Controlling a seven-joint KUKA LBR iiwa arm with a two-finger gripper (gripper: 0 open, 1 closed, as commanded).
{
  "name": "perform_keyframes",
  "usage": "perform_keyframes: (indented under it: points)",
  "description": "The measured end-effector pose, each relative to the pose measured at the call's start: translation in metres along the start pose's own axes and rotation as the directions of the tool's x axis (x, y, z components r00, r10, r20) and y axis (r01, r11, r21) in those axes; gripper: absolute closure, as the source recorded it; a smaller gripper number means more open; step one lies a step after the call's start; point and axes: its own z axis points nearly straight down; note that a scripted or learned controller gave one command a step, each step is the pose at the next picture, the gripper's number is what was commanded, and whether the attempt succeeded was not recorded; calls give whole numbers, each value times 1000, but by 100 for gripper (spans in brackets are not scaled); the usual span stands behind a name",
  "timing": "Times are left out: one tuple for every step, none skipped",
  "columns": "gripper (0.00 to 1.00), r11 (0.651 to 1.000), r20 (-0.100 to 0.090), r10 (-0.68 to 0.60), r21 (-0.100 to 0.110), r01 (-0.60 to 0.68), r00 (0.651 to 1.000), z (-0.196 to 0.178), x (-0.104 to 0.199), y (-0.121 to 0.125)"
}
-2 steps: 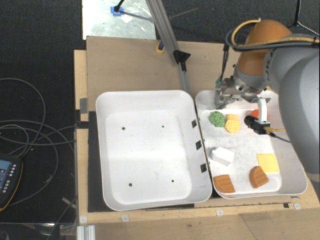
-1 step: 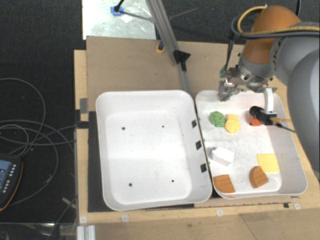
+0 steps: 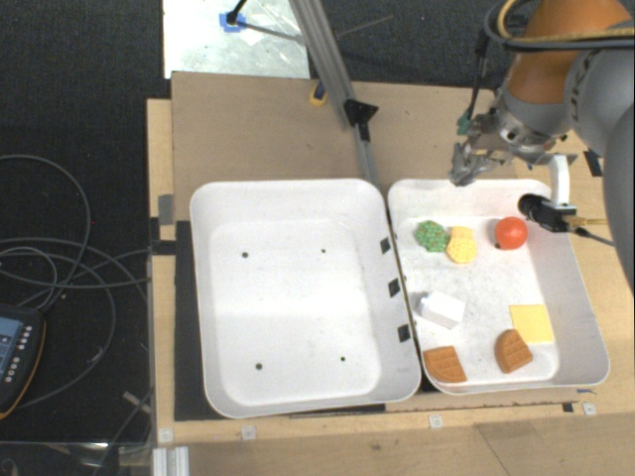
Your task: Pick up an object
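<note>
Gripper hanging over far rim of right bin, finger state can't tell, nothing seen held; nearest pick, green obj, lying just inward and toward left bin, yellow piece touching it.

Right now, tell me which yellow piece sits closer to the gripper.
The round yellow piece beside the green one; the flat yellow square lies farther from the gripper.

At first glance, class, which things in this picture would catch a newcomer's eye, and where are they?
The arm's orange band glows at top right, with the gripper above the right bin's far rim. Inside that bin, a red ball and a yellow block stand out on white.
</note>
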Motion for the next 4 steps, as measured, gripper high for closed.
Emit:
perform_keyframes:
  points:
    - [100, 1000, 0, -1, 1, 1, 1000, -45, -2, 3]
    - [100, 1000, -1, -3, 2, 3, 1000, -82, -2, 4]
    - [100, 1000, -2, -6, 8, 6, 1000, -67, 41, -15]
    - [100, 1000, -3, -7, 9, 7, 1000, -71, 86, -44]
